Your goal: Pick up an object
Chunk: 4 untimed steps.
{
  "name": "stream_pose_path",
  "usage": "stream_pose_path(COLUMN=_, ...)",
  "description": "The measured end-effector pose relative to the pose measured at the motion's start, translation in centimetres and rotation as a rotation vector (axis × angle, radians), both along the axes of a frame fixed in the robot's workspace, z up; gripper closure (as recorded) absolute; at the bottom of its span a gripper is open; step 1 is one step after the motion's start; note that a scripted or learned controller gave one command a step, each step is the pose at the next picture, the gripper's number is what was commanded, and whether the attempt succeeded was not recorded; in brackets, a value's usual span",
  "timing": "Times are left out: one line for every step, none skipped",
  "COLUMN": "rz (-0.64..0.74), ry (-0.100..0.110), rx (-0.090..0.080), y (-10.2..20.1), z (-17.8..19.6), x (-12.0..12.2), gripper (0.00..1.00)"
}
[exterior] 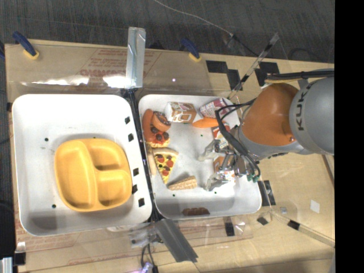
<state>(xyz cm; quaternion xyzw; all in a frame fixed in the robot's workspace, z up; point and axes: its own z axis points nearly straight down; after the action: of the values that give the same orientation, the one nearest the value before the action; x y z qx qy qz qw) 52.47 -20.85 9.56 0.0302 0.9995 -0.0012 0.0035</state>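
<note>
Two white bins [34,152] on a tan surface [307,209], yellow divided tray [94,172], pizza slice [165,165] — red dots on yellow — orange carrot [203,123], grey arm [313,121] banded orange.

Two white bins sit side by side on the desk: the left bin [23,152] and the right bin [193,201]. The left one has one yellow divided tray [92,174]. The right one has one pizza slice [165,165], one wafer cone [182,183], one hot dog [156,127], one carrot [205,123] and two small packets [181,112], plus items hidden under the arm.
</note>
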Motion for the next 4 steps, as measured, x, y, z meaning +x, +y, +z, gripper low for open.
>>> stream_pose_path(rz=-0.010, ry=0.003, rx=0.002, y=0.05, z=-0.13, x=-0.93, gripper=0.00)
stream_pose_path(rz=0.051, ry=0.000, rx=0.000, y=-0.04, z=-0.08, x=-0.79, gripper=0.00)
stream_pose_path(rz=0.061, ry=-0.002, rx=-0.001, y=-0.07, z=-0.02, x=-0.38, gripper=0.00)
stream_pose_path(rz=0.025, ry=0.004, rx=0.002, y=0.01, z=-0.15, x=-0.93, gripper=0.00)
